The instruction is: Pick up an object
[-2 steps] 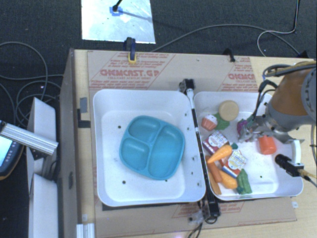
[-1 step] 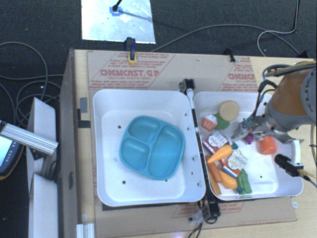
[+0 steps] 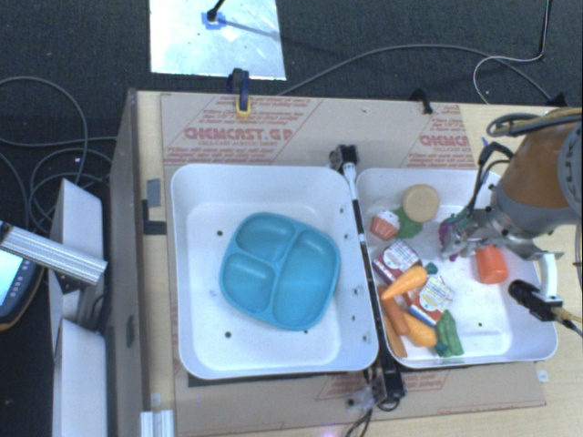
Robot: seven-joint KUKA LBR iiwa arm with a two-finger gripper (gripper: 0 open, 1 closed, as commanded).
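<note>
1. Currently the arm (image 3: pixel 547 167) reaches in from the right over the right bin (image 3: pixel 524 340). Hand (image 3: pixel 460 235) sits low near the bin's middle, beside a purple item (image 3: pixel 448 233) and an orange cup (image 3: pixel 491 264).
2. Finger state: cannot tell. The wrist and clutter hide the tips, and nothing is seen pinched.
3. Candidates lie in the right bin: tan disc (image 3: pixel 421 202), carrot (image 3: pixel 404 282), packets (image 3: pixel 397 259) and a green piece (image 3: pixel 449 333), heaped toward the bin's left side.
4. Left bin (image 3: pixel 196 244) holds a blue tray (image 3: pixel 279 269).
5. Handling, judged: toy food, likely light, stiff plastic, smooth and prone to slip. The cup stands apart from the heap; grip across its sides. The carrot would suit a pinch across its narrow width.
</note>
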